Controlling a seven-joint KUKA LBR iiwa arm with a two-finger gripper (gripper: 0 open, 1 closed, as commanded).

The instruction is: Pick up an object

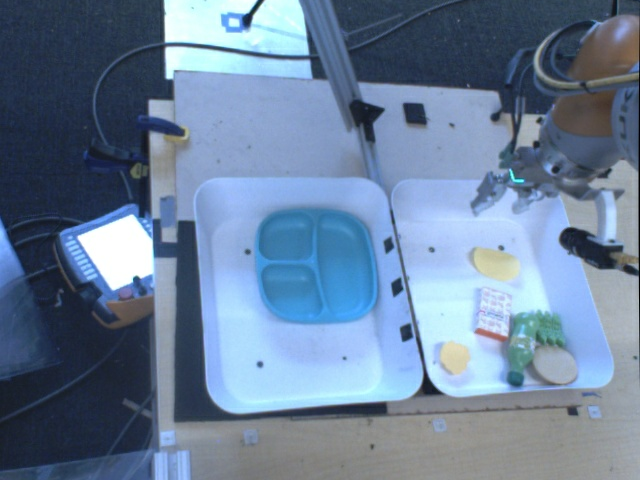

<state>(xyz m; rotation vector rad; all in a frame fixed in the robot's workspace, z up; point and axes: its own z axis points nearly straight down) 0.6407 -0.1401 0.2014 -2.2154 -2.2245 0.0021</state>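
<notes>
My gripper (pixel 505 198) hangs over the far edge of the right bin (pixel 430 203), fingers spread apart and nothing between them. Below it in the right bin lie a yellow oval piece (pixel 496 263), a small red-and-white packet (pixel 492 313), a green bottle (pixel 520 346), a green spiky toy (pixel 545 326), a tan round disc (pixel 554 365) and a small yellow-orange piece (pixel 454 357). The yellow oval is the closest to the gripper, a short way toward the front.
The left bin (pixel 225 268) holds a blue divided plate (pixel 317 266). A slanted metal pole (pixel 335 53) crosses the bench behind the bins. A handheld pendant with a lit screen (pixel 108 261) sits off the bench at left.
</notes>
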